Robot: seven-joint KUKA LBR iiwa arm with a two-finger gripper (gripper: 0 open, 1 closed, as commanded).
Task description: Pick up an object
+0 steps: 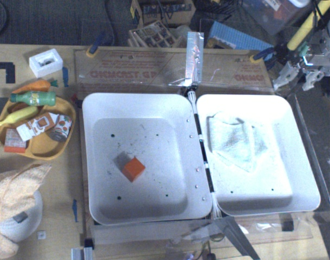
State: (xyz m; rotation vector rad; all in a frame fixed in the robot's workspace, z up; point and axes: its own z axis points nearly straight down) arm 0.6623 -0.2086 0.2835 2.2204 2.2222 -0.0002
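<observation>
Hovering arm: gripper raised at the upper right, beyond the right bin.
Jaws: cannot tell.
Orange block: left bin floor.

Left bin and right bin: smooth white plastic with a soft sheen, the left scuffed with dark specks. Orange block: matt, flat-faced. Clear film in the right bin: thin, crinkled, glossy. Surface: pale matt wood. Cloth: peach, nubby weave. Bowl: smooth yellow plastic.
</observation>
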